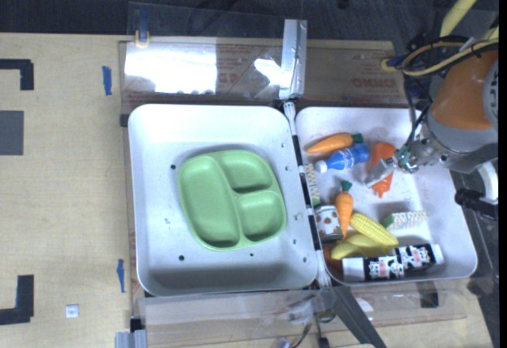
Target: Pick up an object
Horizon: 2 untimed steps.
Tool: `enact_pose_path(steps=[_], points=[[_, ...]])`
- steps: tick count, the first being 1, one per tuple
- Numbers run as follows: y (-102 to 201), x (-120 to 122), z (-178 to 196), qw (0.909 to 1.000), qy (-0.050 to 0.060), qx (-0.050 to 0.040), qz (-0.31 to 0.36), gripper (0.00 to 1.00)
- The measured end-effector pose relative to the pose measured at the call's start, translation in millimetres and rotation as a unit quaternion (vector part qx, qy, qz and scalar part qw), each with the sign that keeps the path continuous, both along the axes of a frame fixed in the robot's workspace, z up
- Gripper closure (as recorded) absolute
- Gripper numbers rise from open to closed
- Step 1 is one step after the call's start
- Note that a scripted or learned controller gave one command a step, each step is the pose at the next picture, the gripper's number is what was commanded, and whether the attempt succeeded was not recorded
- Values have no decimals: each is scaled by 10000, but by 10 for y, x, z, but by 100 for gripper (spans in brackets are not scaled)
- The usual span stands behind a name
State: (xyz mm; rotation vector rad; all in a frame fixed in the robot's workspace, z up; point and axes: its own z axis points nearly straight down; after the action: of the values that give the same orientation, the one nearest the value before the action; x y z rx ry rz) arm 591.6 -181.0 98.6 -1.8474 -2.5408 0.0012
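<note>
The grey two-finger gripper (pixel 386 170) hangs low at two o'clock in the white right-hand bin (pixel 455 239), maybe pinching a small orange toy (pixel 383 154), but I cannot tell.

Even, bright overhead light; frame soft overall, no deep shadow.

Strong glare on the clear panel (pixel 210 69) behind the left bin (pixel 150 180), washing it white. Soft shadow pools under the green tray (pixel 232 197). Small toys in the right bin (pixel 451 235) read slightly blurred; the floor at the top stays dim.
</note>
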Motion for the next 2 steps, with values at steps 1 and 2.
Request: enact_pose_path(steps=[1, 2], points=[[-1, 9, 62, 10000, 3, -1, 2, 100], [-89, 172, 132, 9976, 2, -4, -697, 100]])
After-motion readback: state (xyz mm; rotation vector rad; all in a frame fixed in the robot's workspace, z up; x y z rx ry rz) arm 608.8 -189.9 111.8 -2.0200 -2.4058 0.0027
